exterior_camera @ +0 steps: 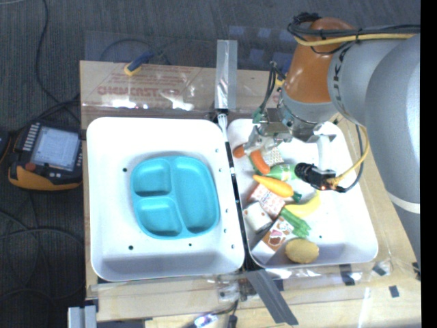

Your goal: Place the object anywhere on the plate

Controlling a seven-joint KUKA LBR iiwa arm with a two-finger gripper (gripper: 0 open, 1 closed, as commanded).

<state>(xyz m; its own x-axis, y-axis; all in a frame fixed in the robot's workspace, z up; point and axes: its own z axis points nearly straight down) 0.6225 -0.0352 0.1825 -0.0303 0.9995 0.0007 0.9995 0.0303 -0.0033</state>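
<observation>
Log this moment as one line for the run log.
end effector: over right bin, above toy food pile | plate: blue, in left bin | placement: not done

Left white bin (102,183) as landmark. Handheld pendant with screen (44,157) on dark carpet (41,46) just left of it. Clear plastic sheet with red print (150,87) behind it. Second white bin (348,231) touching its right side. Black cables (27,5) far behind-left.
</observation>
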